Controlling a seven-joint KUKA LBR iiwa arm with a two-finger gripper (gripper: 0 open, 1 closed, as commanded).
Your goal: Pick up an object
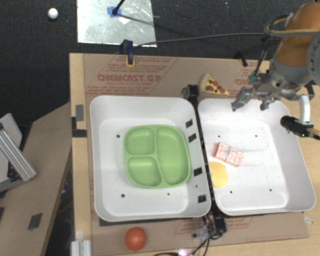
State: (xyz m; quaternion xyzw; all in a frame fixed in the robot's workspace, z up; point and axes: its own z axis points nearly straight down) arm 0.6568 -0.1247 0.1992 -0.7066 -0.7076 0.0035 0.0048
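Here, seen from above, the table (53, 143) carries two shallow white bins side by side on a cardboard sheet (149, 73). The left bin (104, 143) holds a green divided tray (156, 156) lying flat near its middle, with bare white floor all round it up to the rim. The right bin (288, 180) holds a pink-and-white packet (227, 154) left of centre and a flat yellow piece (218, 174) just beside it on the near side, the two close to or touching each other; both lie near the divider between the bins. The right and near parts of that bin's floor are open.

The grey arm (296, 41) comes in from the right, and its pincer (252, 99) hangs over the far edge of the right bin with its two fingers spread apart and nothing between them. It is well apart from the packet and the yellow piece.

Outside the bins, a pizza-slice toy (214, 85) rests on the cardboard just past the far rim, and an orange ball (135, 238) sits at the near edge.
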